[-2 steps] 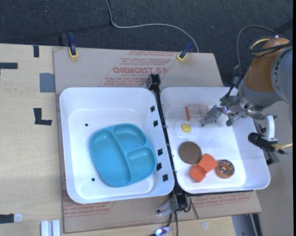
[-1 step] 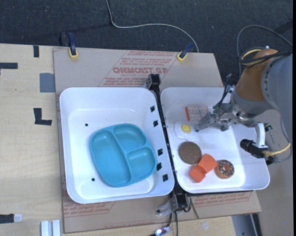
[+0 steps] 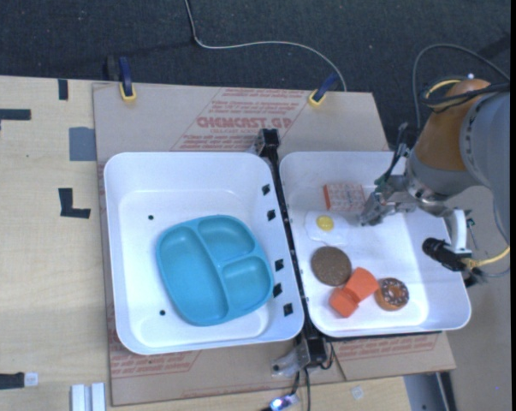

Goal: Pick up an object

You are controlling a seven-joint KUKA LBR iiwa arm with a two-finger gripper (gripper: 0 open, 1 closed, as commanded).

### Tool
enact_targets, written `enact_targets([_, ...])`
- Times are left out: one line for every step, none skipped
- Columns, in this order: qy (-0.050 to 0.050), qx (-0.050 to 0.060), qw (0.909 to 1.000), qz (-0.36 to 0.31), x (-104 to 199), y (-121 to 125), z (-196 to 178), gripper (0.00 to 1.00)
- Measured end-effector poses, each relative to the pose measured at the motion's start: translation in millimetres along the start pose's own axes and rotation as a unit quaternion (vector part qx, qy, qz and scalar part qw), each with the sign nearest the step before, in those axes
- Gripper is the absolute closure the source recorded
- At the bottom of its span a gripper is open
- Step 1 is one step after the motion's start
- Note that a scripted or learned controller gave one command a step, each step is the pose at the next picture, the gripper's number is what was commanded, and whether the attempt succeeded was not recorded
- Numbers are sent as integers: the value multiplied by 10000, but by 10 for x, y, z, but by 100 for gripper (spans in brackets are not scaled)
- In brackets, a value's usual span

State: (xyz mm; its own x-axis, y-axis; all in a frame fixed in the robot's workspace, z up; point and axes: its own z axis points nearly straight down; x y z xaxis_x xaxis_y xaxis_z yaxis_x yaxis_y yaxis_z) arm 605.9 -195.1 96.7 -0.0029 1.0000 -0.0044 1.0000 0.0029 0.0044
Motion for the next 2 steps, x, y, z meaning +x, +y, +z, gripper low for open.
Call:
enact_targets([18,12,10000,9,-66,-10,-451,100])
enact_targets([11,-2,10000,7,-149,45,-1034,100])
